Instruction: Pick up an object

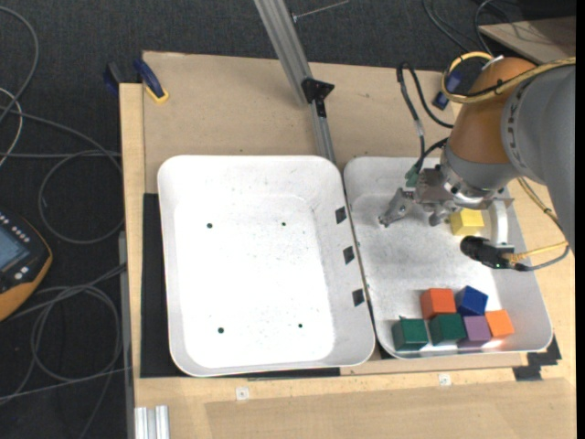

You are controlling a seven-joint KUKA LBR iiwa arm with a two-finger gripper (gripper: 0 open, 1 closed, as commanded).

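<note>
A: Starting at the left, we are looking at the left bin point(247, 263), which is sitting on the bench point(228, 108) with its right wall touching the right bin point(402, 263).

B: Agreed. And along that shared wall we are seeing three small black clips point(348, 255), running from the far end toward the near end.

A: Moving right, we are finding the blocks gathered in the right bin's near right corner: a dark green block point(410, 333) at the left of the cluster, an orange block point(439, 301) behind it, then a blue block point(472, 299), a purple block point(476, 327) and another orange block point(499, 322) nearest the right wall.

B: There is also a yellow block point(470, 219) lying farther back, toward the bin's far right, just beside the arm's wrist.

A: The gripper point(398, 210) is hanging over the far middle of the right bin, well apart from the cluster.

B: We are guessing little here: the view is too small, so we cannot tell how the pincer is standing. Nothing is visibly sitting in it.
</note>
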